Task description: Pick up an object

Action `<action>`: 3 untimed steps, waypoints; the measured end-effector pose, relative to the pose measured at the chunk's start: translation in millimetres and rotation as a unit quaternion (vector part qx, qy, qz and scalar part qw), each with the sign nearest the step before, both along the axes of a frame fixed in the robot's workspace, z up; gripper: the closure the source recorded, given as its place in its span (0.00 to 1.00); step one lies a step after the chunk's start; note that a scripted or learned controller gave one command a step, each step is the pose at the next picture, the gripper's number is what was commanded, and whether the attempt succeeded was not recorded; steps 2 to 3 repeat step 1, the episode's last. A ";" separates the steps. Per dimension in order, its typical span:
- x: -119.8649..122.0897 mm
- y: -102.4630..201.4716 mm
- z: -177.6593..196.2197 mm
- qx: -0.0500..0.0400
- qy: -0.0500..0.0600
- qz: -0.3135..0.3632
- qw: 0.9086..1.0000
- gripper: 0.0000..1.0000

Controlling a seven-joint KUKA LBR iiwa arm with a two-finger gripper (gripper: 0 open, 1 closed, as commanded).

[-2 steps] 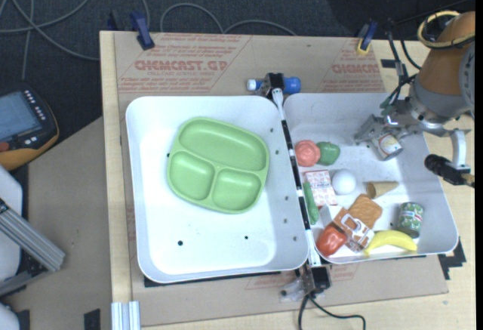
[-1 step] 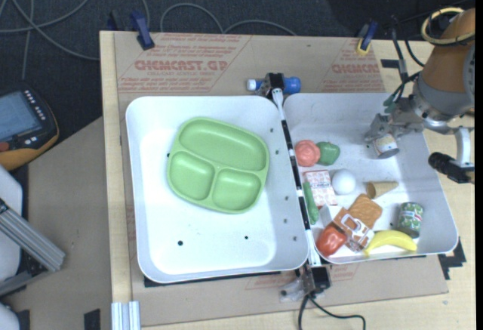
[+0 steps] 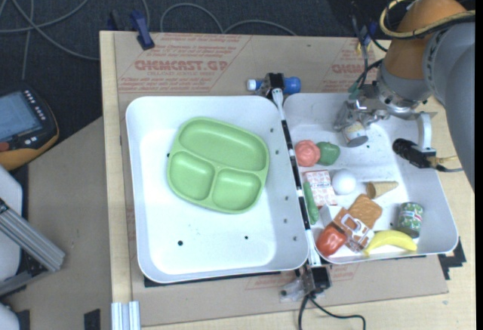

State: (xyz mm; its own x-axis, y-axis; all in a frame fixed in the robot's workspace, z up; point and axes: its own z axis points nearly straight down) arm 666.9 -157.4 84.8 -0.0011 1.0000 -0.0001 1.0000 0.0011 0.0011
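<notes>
Worktop (image 3: pixel 189 57) carried two white bins side by side: left bin (image 3: pixel 151 170) with a green divided plate (image 3: pixel 219 165); right bin (image 3: pixel 430 192) with the loose stock. Gripper (image 3: pixel 355 124) hung over the right bin's far end, nothing visibly between its fingers; whether they stood apart or together could not be told.

Stock, placed from the fingers:
- pink ball (image 3: pixel 306 152) and green ball (image 3: pixel 327 152), touching, just beside them on the camera-near left
- white ball (image 3: pixel 344 183) and printed carton (image 3: pixel 318 186), nearer the camera
- cone (image 3: pixel 382 189), cracker (image 3: pixel 364 210), green can (image 3: pixel 410 217), farther on
- banana (image 3: pixel 390 242) and tomato (image 3: pixel 330 239), farthest, at the near wall

Judgement: the green ball looked the shortest reach; a good pick would likely centre on one item, clear of its touching neighbour, before closing.
</notes>
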 end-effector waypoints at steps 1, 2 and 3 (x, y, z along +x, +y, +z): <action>-17.2 101.1 101.3 0.001 -0.001 0.001 1.000 1.00; -17.2 101.1 101.3 0.001 -0.001 0.001 1.000 1.00; -17.2 101.1 101.3 0.001 -0.001 0.001 1.000 1.00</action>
